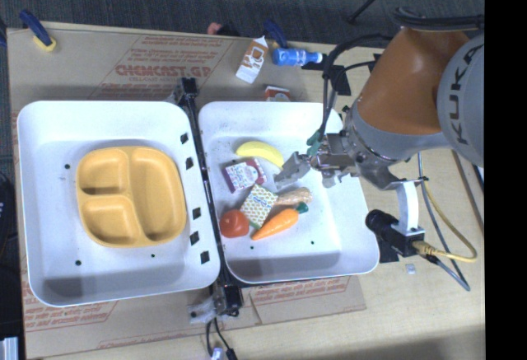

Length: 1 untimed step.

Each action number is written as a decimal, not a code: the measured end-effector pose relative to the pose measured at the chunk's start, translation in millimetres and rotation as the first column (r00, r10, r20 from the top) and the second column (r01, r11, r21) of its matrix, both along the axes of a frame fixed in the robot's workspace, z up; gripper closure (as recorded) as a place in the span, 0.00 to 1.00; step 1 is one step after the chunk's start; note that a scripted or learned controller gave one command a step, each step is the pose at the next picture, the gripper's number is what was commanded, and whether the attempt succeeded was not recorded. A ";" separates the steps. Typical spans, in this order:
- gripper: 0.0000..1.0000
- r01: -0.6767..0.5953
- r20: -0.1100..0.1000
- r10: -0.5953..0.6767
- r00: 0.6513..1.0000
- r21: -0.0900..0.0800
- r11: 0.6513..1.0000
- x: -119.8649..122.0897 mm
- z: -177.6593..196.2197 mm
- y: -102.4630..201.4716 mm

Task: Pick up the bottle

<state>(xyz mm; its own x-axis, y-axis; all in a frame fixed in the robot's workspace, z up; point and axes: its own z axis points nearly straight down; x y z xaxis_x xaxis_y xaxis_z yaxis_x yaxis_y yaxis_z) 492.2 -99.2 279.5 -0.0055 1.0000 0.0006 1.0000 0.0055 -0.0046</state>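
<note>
- The gripper (290, 170) is seen low inside the right bin (346, 255), reaching in from the right at the end of the grey arm (412, 95) with its orange band.
- Whether anything is gripped cannot be told: the metal tip is small and blurred, and nothing is clearly seen held there.
- The tip is placed just beside the banana (259, 152) and the small red-and-white packet (244, 175), and directly above a pale, rounded item (294, 197) that cannot be identified.
- The bottle (296, 58), blue with a lighter cap end, is lying on its side on the cardboard (148, 62) outside the bins, behind the right bin's far rim and well apart from the gripper.
- A small white carton (253, 59) is tilted on the cardboard just left of the bottle, and a smaller red-and-white item (277, 92) is seen at the bin's far rim.
- In the right bin, an orange carrot (277, 223) with a green top, a red tomato (234, 224) and a patterned square packet (258, 206) are clustered together, touching or nearly so.
- The left bin (41, 185), smooth white plastic with rounded corners, is occupied by 1 yellow tray (132, 195) with 3 compartments.
- 2 blue clamps (37, 29) are fixed at the cardboard's far edge.
</note>
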 end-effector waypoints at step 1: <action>1.00 -0.005 -0.003 0.005 1.000 0.000 1.000 0.2 10.0 0.2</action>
